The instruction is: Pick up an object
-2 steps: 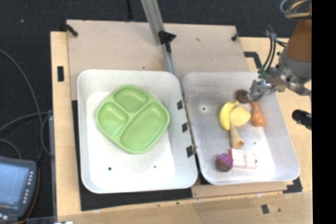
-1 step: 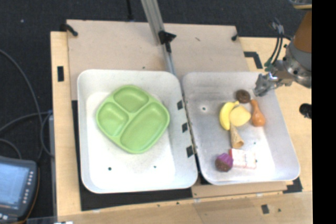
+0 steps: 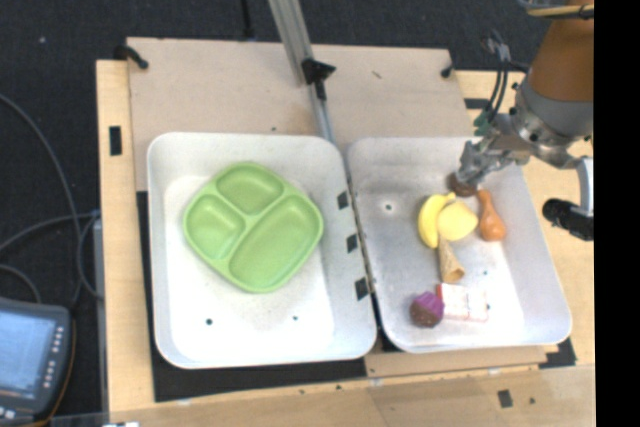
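Observation:
The right bin (image 3: 400, 177) holds a cluster of toy food: a yellow banana (image 3: 431, 219), a pale yellow round piece (image 3: 458, 222), an orange carrot (image 3: 490, 216), a tan cone (image 3: 450, 262), a purple piece (image 3: 427, 309) and a white-and-red box (image 3: 465, 302). My gripper (image 3: 466, 179) hangs low over the far right part of this bin, just above the carrot's top end and the yellow pieces. A small dark brown object sits at its tip. I cannot make out how the gripper stands.
The left bin (image 3: 170, 215) holds a green divided plate (image 3: 254, 226). A metal pole (image 3: 285, 0) rises behind the bins and meets the bench near their divider. A tablet (image 3: 30, 355) lies at the lower left, off the bench.

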